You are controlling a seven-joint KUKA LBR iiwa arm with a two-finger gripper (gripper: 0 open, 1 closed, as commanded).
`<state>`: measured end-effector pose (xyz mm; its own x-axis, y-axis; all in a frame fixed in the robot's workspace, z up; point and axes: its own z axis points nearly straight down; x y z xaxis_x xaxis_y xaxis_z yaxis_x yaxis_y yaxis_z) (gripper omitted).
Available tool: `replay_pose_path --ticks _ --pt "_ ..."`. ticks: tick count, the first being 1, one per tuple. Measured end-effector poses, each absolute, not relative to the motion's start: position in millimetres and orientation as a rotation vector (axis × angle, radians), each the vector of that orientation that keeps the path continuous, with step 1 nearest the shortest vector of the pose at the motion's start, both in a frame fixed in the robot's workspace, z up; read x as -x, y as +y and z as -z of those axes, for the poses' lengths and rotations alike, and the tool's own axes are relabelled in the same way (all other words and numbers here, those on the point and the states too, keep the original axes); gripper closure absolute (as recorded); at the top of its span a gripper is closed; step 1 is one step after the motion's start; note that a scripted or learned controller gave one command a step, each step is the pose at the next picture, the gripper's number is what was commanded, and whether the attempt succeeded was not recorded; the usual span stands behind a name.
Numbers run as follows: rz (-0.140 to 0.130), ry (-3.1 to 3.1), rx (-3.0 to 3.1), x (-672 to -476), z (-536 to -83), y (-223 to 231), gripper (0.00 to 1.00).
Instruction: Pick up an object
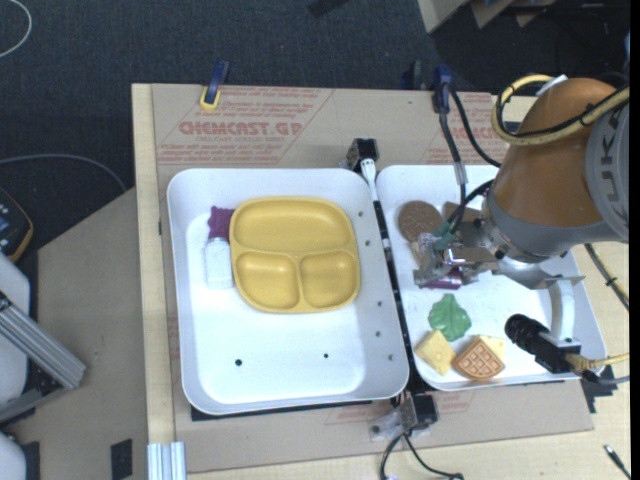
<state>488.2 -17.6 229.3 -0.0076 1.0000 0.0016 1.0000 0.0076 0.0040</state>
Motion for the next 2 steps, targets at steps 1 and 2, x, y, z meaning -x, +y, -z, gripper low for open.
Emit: replay_pose_path --ticks 1,2 --pt "-0.004 2.227 -2.214 -493.7 -232.0 25.5 1.0" --pt "-0.002 2.221 -2.22 -491.3 -234.0 19.1 1.0"
